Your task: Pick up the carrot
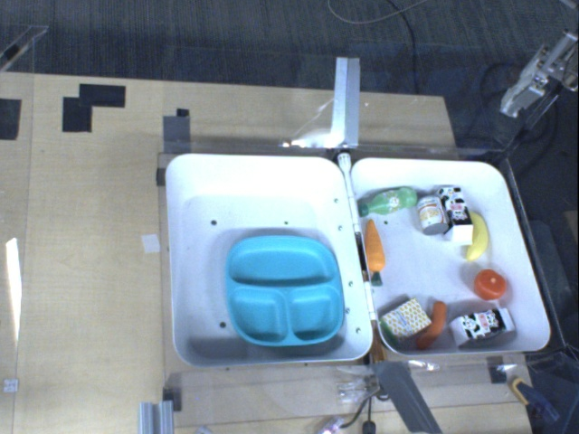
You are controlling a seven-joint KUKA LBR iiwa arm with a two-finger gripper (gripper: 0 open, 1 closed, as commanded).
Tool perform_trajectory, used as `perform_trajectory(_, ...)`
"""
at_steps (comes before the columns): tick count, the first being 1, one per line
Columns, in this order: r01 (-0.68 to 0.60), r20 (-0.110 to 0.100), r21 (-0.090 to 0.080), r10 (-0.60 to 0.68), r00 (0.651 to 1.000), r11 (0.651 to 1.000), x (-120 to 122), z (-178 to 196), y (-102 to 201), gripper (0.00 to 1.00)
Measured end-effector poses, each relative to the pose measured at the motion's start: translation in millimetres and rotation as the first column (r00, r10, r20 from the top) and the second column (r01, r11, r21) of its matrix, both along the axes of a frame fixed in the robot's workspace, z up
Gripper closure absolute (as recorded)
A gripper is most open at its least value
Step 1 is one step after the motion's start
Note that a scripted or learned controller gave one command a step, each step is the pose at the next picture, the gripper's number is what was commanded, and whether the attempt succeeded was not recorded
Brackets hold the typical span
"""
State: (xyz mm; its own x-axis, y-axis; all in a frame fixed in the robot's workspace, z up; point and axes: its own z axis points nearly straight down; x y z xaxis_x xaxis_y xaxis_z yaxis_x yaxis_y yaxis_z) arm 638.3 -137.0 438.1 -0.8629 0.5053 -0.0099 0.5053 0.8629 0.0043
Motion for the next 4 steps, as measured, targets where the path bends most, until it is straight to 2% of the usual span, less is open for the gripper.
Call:
perform_trajectory(3,-0.01,0.033,-0.004,0.01,0.999,1.0,4.3,41.5,4.2,1.0)
perform_trajectory(4,-0.399,-0.001,-0.003,0.399,0.917,0.917,10.2,-0.2,57.2,1.0)
